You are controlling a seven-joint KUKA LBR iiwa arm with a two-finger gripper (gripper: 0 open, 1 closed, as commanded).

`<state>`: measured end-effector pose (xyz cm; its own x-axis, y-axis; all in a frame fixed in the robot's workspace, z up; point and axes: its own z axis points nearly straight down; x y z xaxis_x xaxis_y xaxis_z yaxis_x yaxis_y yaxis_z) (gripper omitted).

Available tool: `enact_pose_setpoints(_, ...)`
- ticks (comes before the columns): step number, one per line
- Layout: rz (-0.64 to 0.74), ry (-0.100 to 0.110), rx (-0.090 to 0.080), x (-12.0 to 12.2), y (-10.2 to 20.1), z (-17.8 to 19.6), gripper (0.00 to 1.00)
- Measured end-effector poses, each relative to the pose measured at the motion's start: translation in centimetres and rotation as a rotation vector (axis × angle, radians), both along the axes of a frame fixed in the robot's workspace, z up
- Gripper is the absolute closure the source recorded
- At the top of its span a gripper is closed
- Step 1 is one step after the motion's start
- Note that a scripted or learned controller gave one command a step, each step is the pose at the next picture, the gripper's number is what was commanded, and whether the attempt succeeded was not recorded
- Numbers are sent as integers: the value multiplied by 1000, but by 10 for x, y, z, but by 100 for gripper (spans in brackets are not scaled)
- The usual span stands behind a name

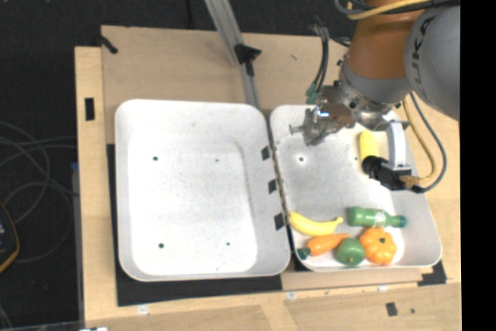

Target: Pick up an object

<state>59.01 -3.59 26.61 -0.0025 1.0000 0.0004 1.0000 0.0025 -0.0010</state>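
Note:
My gripper (pixel 312 128) hangs over the far left part of the right bin (pixel 325 170), above bare bin floor. Nothing shows between its fingers. Along the near edge of that bin lie a yellow banana (pixel 314 224), an orange carrot (pixel 324 244), a green pepper (pixel 350 251), an orange pumpkin-like piece (pixel 378 244) and a green bottle (pixel 373 218). All of them sit well nearer the camera than the gripper. A yellow object (pixel 369 145) lies by the bin's right side, partly behind the arm's cabling.
The left bin (pixel 194 190) sits beside the right one, with a row of black clips (pixel 273 186) along the seam. A grey metal pole (pixel 221 8) slants up from behind the bins. The arm's orange wrist (pixel 387 19) looms over the far right.

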Motion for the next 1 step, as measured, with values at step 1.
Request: enact_pose_setpoints(1,1,-1,0,7,60,-11,100)
